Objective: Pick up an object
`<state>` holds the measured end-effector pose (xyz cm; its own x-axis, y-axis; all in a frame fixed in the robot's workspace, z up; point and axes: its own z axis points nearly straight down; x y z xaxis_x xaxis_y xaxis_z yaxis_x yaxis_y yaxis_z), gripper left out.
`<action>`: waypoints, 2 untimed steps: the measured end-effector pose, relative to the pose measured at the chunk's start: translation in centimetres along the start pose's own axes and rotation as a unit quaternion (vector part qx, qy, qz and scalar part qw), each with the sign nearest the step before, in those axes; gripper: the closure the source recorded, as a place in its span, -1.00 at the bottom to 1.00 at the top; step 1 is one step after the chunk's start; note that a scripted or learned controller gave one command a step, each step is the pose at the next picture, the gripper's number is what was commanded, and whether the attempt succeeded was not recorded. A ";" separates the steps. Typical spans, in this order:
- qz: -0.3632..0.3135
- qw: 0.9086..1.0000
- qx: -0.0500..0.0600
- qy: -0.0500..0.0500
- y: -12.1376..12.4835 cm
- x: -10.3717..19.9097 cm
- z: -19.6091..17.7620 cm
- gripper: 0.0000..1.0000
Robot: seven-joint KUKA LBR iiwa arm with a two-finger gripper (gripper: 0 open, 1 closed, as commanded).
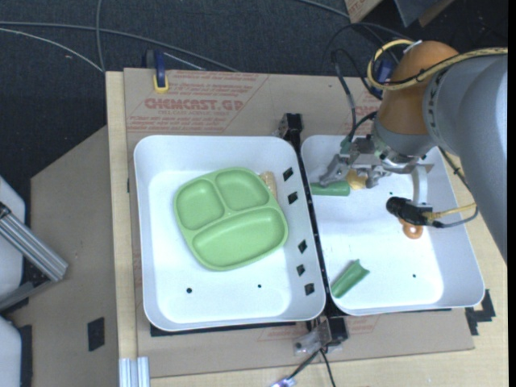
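Note:
In the right bin (451, 272), my gripper (352, 172) hangs low over the far left corner. A small green object (330, 189) lies just under its left side, close to or touching it; whether it is gripped is unclear. Another green piece (350, 278), longer and wedge-shaped, lies near the front left of the same bin. A small orange ring (413, 231) sits on the bin floor right of the middle.
The left bin (161, 280) holds a green divided plate (231, 217), with a tan object (268, 185) against its far right edge. A black divider with clips (303, 216) runs between the bins. The grey arm (476, 111) comes in from the upper right.

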<state>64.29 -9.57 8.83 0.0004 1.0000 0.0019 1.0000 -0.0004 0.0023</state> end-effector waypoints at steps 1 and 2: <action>0.000 1.000 -0.004 -0.002 0.3 -0.2 -1.6 1.00; 0.000 1.000 -0.002 -0.001 0.0 -1.1 -7.2 1.00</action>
<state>64.28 -10.64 16.01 0.0006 1.0000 -0.0009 1.0000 -0.0006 0.0058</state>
